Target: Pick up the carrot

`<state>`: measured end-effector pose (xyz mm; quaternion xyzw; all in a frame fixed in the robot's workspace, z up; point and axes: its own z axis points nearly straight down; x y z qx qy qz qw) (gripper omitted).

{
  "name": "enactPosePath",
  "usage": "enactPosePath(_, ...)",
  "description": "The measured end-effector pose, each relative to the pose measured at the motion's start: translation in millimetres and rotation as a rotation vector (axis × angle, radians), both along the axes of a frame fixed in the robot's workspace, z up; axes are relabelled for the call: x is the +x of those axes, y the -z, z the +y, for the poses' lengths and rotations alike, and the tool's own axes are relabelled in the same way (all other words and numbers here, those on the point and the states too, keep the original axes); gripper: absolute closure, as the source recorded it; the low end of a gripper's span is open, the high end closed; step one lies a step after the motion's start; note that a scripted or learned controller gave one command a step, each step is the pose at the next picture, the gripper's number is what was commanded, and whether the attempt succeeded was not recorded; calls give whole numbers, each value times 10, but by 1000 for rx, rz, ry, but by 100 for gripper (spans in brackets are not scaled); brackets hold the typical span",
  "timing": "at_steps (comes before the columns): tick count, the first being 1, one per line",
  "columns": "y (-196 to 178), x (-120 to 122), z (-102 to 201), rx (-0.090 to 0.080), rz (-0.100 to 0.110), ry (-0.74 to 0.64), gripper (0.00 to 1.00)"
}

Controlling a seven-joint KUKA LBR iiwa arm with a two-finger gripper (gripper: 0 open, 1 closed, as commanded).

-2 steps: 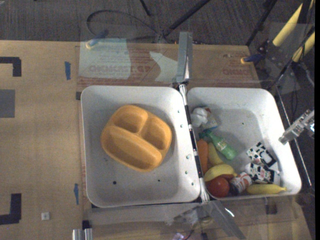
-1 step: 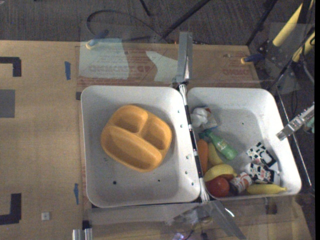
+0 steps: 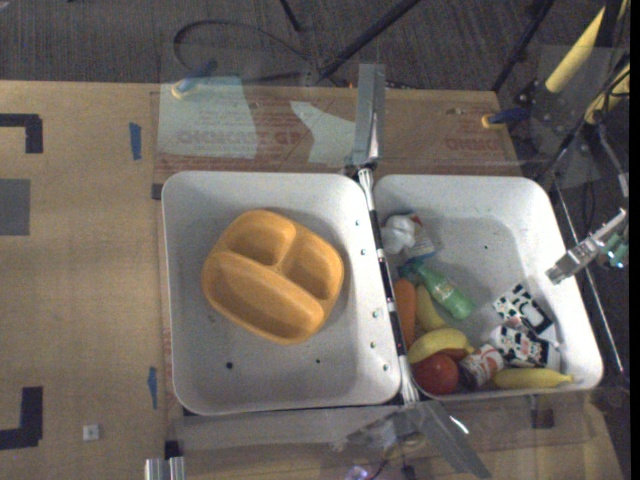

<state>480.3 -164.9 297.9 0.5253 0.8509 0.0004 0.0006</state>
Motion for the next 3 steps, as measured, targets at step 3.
enactPosePath(3,-281,8,-377,-7,-6,-955,100)
